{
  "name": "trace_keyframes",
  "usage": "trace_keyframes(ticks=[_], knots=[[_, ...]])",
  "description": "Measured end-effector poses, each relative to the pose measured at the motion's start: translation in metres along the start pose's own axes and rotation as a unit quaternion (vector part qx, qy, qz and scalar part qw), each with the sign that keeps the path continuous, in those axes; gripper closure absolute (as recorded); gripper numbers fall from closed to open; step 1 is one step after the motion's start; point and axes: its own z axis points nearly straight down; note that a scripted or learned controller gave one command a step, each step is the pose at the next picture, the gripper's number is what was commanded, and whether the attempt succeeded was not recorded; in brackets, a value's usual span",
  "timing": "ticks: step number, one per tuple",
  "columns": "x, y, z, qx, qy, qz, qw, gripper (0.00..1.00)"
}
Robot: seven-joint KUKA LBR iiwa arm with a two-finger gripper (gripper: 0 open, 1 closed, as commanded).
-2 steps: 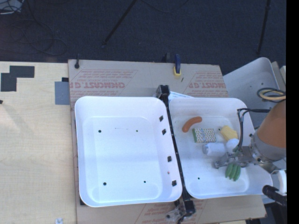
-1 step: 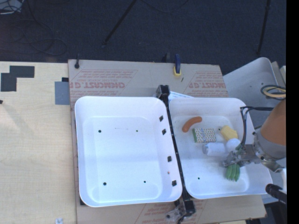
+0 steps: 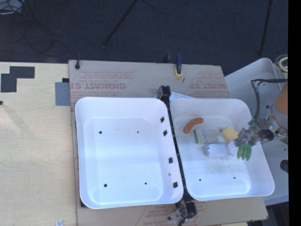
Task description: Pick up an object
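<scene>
The claw (image 3: 244, 139) is seen low over the right bin (image 3: 256, 187), near its right wall; whether it is released or clenched cannot be told. A green toy (image 3: 244, 151) lies just below it, touching or nearly so. A yellow piece (image 3: 229, 133), a white lump (image 3: 217, 150), a patterned block (image 3: 206, 136) and an orange sausage (image 3: 193, 124) lie to its left.

Both white bins (image 3: 123, 108) look like smooth, faintly glossy moulded plastic. Beneath them lies a matt brown cardboard sheet (image 3: 117, 81) with red print. Left of the cardboard, the surface (image 3: 33, 145) shows pale, matt wood grain. The orange sausage-shaped piece (image 3: 193, 124) inside the right bin looks smooth.
</scene>
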Motion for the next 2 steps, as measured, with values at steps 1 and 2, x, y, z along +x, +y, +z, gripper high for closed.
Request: trace_keyframes(ticks=[1,2], knots=[[0.098,0.002,0.051,0.007,0.005,-0.003,1.0000,1.00],[0.173,0.004,-0.005,0.003,0.003,-0.002,1.0000,1.00]])
